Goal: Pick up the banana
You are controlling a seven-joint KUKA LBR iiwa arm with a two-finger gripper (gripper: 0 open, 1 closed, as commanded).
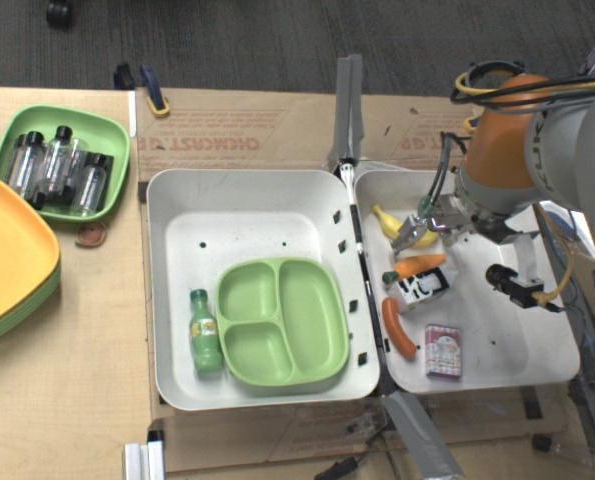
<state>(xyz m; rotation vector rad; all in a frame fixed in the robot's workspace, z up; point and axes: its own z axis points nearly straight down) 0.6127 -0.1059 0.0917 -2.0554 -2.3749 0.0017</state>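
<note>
The yellow banana [388,219] lies in the right bin [507,363], near its back left corner. My gripper [417,231] is low over the banana's right end and covers part of it; yellow shows on both sides of it. The grey arm with its orange band [502,148] comes in from the right above the bin's back edge.
Close in front of the banana lie an orange carrot [420,264] and a black-and-white object [423,285]. A red sausage [399,328] and a pink box [443,351] lie nearer the front. The left bin [177,208] holds a green divided plate [282,320] and a green bottle [205,332].
</note>
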